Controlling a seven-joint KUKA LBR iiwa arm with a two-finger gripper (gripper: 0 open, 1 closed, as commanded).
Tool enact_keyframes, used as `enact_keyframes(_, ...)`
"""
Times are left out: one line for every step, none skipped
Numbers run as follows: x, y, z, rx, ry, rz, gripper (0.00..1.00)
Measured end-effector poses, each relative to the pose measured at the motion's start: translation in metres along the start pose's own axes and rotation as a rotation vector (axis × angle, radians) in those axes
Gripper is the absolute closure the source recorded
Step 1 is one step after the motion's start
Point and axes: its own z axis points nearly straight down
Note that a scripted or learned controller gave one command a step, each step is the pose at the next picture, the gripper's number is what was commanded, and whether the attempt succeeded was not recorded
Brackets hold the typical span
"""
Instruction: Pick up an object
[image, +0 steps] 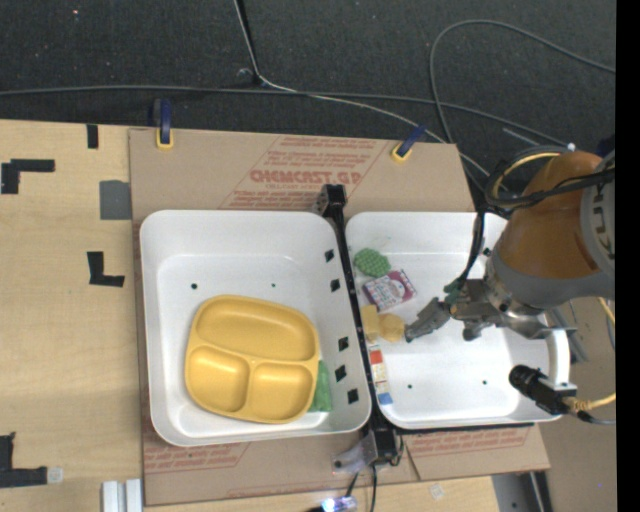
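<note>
- Your arm (560, 225) reached in from the right edge of the view, its orange band bulking over the right bin (440, 405), with the wrist bent down and pointing left.
- The gripper (422, 325) sat low over the middle of that bin, its dark tip aimed at the left wall; you could not tell from this angle whether it was parted or closed, and nothing showed held in it.
- Just left of the tip lay a small yellow object (385, 325), close to the gripper, though contact could not be judged.
- Above that lay a pink and white packet (388, 289), its printing too small to read, and above it a green round object (371, 263).
- A narrow item with red and blue marks (378, 372) lay along the bin's left wall, its label unreadable.
- The left bin (165, 235) held a yellow divided tray (252, 357) with three compartments, and a green object (322, 388) sat wedged against the tray's right edge.
- The cardboard sheet (300, 170) under both bins on the counter (60, 330) carried red printing; the largest word read roughly "CHEMCAST GP", the smaller lines were illegible.
- Two clips (162, 135) pinned the cardboard's far edge.
</note>
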Motion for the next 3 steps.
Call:
enact_keyframes(0.0,0.003,-0.006,-0.013,-0.002,-0.004,0.0)
enact_keyframes(-0.001,0.007,0.057,-0.008,-0.001,-0.003,0.0)
enact_keyframes(-0.003,0.008,0.105,-0.016,-0.006,-0.001,0.0)
